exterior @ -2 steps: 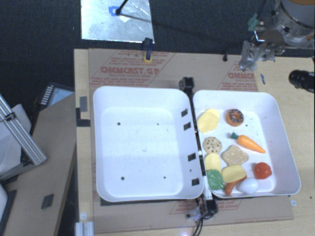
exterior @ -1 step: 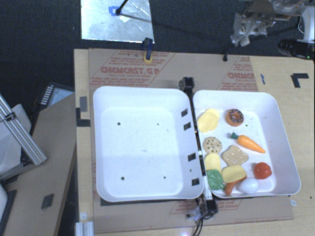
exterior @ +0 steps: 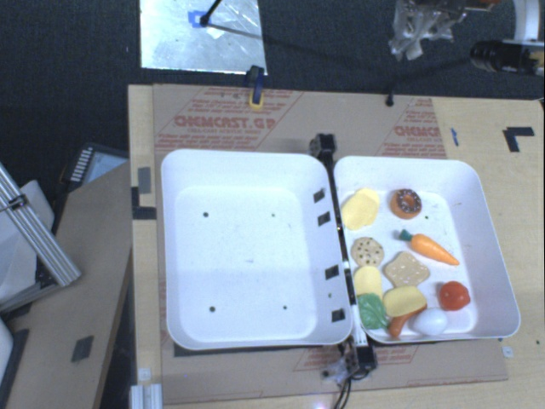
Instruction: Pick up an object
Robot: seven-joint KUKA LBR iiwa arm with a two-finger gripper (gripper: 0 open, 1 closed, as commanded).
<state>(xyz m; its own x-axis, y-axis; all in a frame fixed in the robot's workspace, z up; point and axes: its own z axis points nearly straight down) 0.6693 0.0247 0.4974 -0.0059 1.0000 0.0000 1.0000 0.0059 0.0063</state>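
- The task's things, a cluster of small toy food pieces, all lay in the right shallow white plastic bin (exterior: 485,228), gathered toward its left and lower part.
- A pale yellow rounded piece (exterior: 360,209) sat at the upper left of the cluster, close to the wall between the bins.
- A brown ring doughnut with dark icing (exterior: 407,202) lay just right of it, apart from it.
- An orange carrot with a green top (exterior: 428,246) lay below the doughnut, slanting down to the right.
- A round tan speckled cookie (exterior: 367,250) sat below the pale yellow piece, and a beige slice of toast (exterior: 405,269) lay just right of the cookie.
- A red tomato (exterior: 454,295) rested near the lower right, apart from the toast.
- A yellow block (exterior: 404,300), a green leafy piece (exterior: 371,311) and a white egg (exterior: 430,321) crowded together along the lower wall, touching or nearly so.
- The left shallow white plastic bin (exterior: 247,254) stood beside the right one, their walls meeting at a row of dark clips.
- Both bins rested on the brown cardboard-topped desk (exterior: 281,118).
- The pincer (exterior: 415,32) hung at the top right of the view, over the dark floor beyond the desk and well apart from the toys; whether its fingers were wide or narrow could not be told, and nothing was seen between them.
- A shiny metal sheet (exterior: 202,22) lay on the floor at the top left.
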